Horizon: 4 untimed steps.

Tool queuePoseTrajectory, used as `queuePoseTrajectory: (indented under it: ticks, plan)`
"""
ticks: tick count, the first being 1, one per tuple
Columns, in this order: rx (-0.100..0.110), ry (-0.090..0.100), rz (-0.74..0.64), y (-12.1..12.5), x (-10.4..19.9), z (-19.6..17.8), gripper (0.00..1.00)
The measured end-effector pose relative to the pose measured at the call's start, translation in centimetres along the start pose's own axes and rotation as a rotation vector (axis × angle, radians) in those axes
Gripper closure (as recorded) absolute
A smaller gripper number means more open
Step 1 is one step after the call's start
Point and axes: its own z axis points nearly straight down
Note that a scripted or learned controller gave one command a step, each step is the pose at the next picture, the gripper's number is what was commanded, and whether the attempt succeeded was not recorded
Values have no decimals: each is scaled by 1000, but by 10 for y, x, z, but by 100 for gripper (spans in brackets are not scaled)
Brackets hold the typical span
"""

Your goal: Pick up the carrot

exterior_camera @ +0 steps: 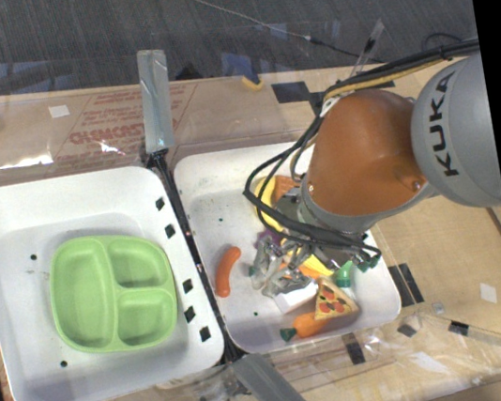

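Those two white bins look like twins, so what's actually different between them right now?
The left bin holds one thing, a green divided plate; the right bin holds several small toy foods, among them a carrot and a pizza slice. The arm's gripper hangs over the right bin, while nothing hangs over the left bin. Both are shallow, white and roughly alike in size.

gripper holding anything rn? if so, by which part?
Cannot be told. The gripper sits low in the right bin among toys, nothing clearly between its fingers. The carrot lies apart near the front wall.
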Motion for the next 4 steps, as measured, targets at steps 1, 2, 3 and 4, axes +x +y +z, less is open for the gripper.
queuePoseTrajectory:
  ticks: [1,2,3,4]
  plan:
    - [0,2,-286,-69,2,-26,100]
    - [-1,2,-287,-68,2,-26,0]
    - [6,-6,-301,-60,19,84,0]
    - [5,-6,-609,-55,15,98,0]
